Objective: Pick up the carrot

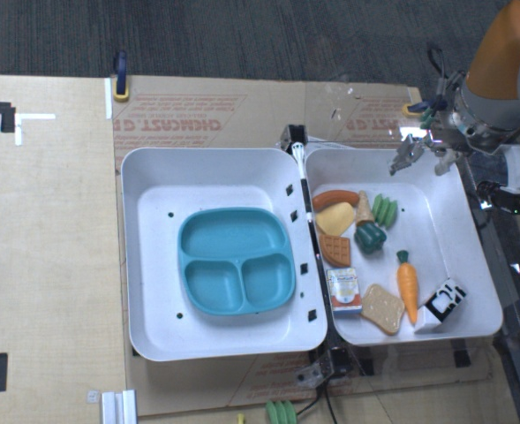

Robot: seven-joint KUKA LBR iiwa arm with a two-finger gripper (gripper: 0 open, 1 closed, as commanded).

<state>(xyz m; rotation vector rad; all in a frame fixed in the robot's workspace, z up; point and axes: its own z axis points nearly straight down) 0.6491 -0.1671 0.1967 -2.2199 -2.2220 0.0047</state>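
Note:
The carrot (pixel 407 290) is orange with a green top and lies lengthwise in the right bin (pixel 458 237), near its front right part. My gripper (pixel 424 159) hangs over the bin's far right corner, well behind the carrot and apart from it. Its two fingers stand spread open with nothing between them. The grey arm with its orange band reaches in from the upper right.
Around the carrot lie a bread slice (pixel 382 308), a black-and-white cube (pixel 445 300), a milk carton (pixel 343 290), a waffle (pixel 336 249), a green pepper (pixel 370 236), green beans (pixel 384 208) and a sausage (pixel 335 199). The left bin holds a teal divided plate (pixel 237 261).

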